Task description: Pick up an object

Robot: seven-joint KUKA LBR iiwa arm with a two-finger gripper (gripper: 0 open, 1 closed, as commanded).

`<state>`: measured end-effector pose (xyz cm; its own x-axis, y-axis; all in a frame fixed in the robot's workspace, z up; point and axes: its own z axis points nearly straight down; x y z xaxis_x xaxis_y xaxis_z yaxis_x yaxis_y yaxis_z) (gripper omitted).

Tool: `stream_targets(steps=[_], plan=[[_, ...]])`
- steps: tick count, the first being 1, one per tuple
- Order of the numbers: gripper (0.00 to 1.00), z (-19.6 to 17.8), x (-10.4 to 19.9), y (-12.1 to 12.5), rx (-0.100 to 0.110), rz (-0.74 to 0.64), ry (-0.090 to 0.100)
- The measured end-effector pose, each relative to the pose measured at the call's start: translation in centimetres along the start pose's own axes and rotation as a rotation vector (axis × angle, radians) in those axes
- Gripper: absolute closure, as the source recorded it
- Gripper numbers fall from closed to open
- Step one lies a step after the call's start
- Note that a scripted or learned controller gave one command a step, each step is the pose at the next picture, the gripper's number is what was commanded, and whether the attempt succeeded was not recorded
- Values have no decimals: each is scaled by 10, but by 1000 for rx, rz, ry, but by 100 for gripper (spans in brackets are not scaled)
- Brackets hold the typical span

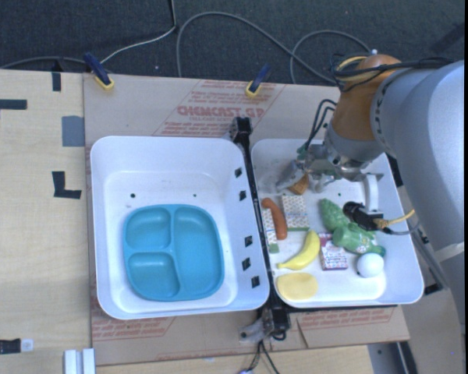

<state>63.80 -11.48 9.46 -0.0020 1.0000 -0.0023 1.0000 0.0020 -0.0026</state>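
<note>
- hand [308,176] is low in the right bin [398,287]; whether it grips anything, cannot tell.
- a small brown object [299,184] sits right at it; banana [303,252] lies nearer the camera.

Two white bins sit on tan cardboard [203,111] printed with red lettering, held by blue-and-yellow clamps [99,72] at its far edge. The left bin [109,162] carries a turquoise divided plate [173,252]. The right bin [402,283] carries a yellow banana [303,252], a pale yellow disc [296,286], an orange-red sausage [276,217], a green toy [346,226], a white ball [369,265] and a checked red-and-white card [294,209]. The arm [421,131] is grey with an orange band [357,104]. The pale wood bench [31,232] bears black tape marks [4,110].
</note>
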Motion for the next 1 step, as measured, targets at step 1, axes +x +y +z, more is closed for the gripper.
stream_targets(steps=[1], plan=[[0,9,12,29,-3,1,1]])
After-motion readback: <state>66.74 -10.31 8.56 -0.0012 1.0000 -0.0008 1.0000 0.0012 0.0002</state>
